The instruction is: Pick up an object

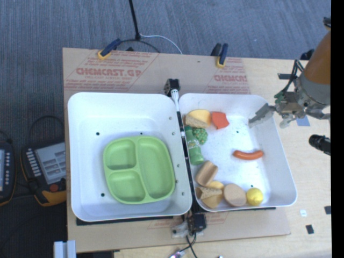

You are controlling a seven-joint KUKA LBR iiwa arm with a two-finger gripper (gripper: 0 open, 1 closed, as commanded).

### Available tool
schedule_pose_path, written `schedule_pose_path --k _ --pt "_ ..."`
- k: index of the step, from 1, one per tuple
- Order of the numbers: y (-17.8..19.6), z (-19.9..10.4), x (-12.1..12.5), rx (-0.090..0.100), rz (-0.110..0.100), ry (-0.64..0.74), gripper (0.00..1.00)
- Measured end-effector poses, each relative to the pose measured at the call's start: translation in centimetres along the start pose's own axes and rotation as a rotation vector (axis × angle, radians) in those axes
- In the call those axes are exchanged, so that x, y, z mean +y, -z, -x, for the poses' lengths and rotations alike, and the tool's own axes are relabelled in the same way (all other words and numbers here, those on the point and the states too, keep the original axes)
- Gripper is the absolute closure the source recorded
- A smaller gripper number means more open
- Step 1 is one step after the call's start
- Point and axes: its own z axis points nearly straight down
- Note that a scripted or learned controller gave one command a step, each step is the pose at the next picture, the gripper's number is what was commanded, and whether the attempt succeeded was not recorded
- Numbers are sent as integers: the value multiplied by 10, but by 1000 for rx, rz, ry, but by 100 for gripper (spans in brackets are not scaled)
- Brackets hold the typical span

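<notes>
My gripper (272, 117) hangs over the upper right corner of the right bin (279, 160), fingers spread open and nothing between them. One grey finger (259, 114) points down-left into the bin. Below it lies an orange sausage (248, 155), apart from the fingers. Along the bin's left side sit a yellow wedge (198, 117), a red block (219, 120), a green bunch (198, 136) and a green packet (194, 154). Near the front lie a bread roll (206, 172), a sandwich piece (211, 193), a round tan slice (234, 194) and a yellow lemon (255, 196).
The left bin (86, 144) holds a green divided plate (140, 168). Both bins rest on a cardboard sheet (107, 71) clamped at the back. A black part (320, 142) sticks out to the right of the right bin.
</notes>
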Motion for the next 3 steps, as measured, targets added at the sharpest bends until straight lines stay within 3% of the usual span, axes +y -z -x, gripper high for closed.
schedule_pose_path --k 1,2,3 --pt "-118 -20 -25 0 1 150 0" --pt "-120 -4 -23 21 2 219 0" --pt "-121 1 -25 10 4 486 0"
